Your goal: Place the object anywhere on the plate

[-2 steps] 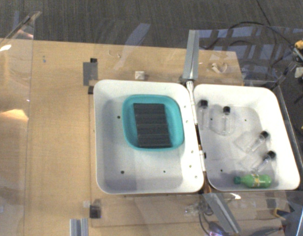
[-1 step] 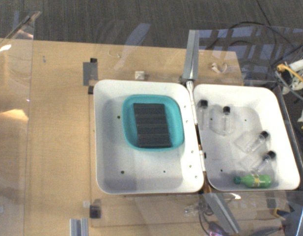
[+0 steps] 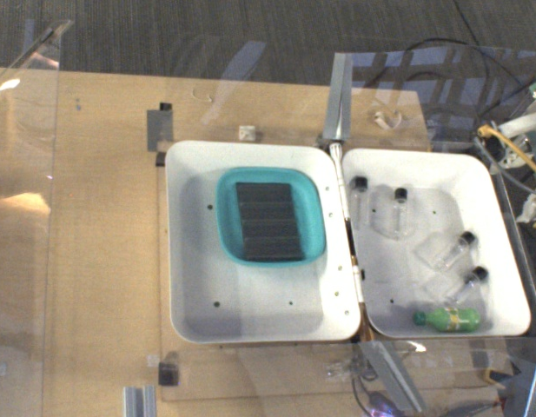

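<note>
Teal plate (image 3: 312,224) sits toward its bin's (image 3: 194,311) back; gripper state perhaps untellable.

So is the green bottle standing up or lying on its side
Lying on its side. The green bottle stretches lengthwise along the near edge of the right bin, its cap end pointing left.
</note>
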Motion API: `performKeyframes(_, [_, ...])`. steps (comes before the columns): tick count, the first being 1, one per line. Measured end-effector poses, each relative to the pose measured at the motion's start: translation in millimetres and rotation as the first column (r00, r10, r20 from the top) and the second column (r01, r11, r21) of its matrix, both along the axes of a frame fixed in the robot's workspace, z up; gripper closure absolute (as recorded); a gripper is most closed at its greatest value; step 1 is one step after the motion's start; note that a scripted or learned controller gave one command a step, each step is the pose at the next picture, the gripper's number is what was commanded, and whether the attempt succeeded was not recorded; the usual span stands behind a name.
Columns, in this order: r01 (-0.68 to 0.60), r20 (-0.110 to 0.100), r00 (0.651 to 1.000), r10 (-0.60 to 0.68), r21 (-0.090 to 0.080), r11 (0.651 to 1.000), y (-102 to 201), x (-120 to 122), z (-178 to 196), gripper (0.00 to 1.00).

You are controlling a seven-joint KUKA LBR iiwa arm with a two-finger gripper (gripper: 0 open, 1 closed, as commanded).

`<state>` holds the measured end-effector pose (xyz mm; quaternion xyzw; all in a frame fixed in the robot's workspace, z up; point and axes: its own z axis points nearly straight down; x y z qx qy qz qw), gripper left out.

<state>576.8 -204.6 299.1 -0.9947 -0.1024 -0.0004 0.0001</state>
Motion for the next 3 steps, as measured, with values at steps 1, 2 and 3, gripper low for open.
performKeyframes(1, [0.001,-0.001,1.000,-0.001,0.000,1.000,0.0,8.5,-35.8,0.00])
performKeyframes(2, [-0.038,0.001,0.999,0.038,0.000,0.999,0.9,53.3,129.6,0.00])
performKeyframes(3, [-0.001,0.001,1.000,0.001,0.000,1.000,22.7,8.6,69.0,0.00])
